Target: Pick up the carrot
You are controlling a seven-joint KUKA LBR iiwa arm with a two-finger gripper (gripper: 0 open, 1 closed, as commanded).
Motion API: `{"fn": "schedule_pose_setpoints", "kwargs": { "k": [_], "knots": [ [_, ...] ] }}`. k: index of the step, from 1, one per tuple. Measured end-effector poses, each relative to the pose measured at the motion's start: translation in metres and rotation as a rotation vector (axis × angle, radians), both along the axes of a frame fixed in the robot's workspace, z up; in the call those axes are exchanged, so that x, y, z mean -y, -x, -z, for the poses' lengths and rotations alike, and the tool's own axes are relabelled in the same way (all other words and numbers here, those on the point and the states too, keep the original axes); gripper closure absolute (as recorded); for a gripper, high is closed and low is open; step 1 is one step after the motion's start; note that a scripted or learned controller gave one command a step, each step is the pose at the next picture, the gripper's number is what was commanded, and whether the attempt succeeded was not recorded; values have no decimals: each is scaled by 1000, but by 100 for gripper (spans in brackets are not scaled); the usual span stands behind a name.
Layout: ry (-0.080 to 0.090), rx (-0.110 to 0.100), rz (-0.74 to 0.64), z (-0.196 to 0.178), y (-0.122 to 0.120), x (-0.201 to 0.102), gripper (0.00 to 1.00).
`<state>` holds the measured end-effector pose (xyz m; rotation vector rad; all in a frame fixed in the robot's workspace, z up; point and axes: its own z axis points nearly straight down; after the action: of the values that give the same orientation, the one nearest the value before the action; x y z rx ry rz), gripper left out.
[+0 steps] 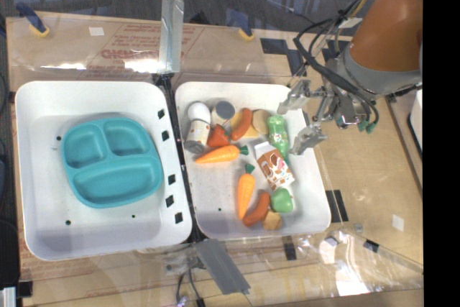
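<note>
Gripper (302, 118): hovering at right bin's (316, 187) right edge, jaws standing wide, gripping nothing.
Carrot (245, 195): lying mid-bin, well apart.

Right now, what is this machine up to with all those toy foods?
A grey robot arm's hand hovers open over the right edge of the right white bin, holding nothing. Its target, an orange plastic carrot, lies in that bin among other toy foods. The left white bin holds a teal divided plate.
</note>
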<state>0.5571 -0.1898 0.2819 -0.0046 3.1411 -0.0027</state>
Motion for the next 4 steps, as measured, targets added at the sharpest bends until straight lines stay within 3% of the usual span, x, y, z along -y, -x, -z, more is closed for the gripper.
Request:
{"fn": "schedule_pose_setpoints", "kwargs": {
  "k": [1,2,3,4],
  "knots": [
    [-6,-10,-110,162,66,-27,0],
    [-4,-2,-116,191,70,-59,0],
    [-2,1,-123,180,68,-60,100],
    [1,8,-347,71,26,-79,100]
  ]
}}
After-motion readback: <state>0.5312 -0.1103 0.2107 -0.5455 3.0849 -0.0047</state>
